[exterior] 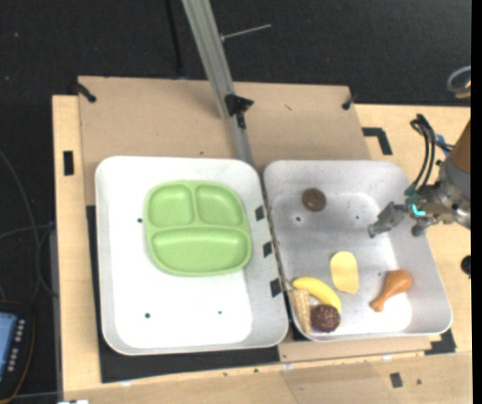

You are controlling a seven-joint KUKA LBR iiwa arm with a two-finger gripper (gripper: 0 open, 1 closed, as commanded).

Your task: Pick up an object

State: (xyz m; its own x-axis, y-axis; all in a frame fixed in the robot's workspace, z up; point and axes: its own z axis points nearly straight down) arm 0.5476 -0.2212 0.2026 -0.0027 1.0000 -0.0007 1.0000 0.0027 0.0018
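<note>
The gripper (400, 217) hangs over the right bin (367, 175) near its right wall, its fingers spread and nothing between them. The nearest candidate is the drumstick (391, 289), lying on the bin floor toward the front right corner, in front of the gripper and slightly right of the finger that shows. Its long axis runs diagonally, thick end up-right, thin end down-left. The yellow slice (344, 272) lies just left of it, and the banana (317, 291) and a dark ball (325, 317) sit in the front left corner. A brown disc (313, 199) rests well apart to the left. A grasp on the drumstick would likely need the jaws set across that diagonal.
</note>
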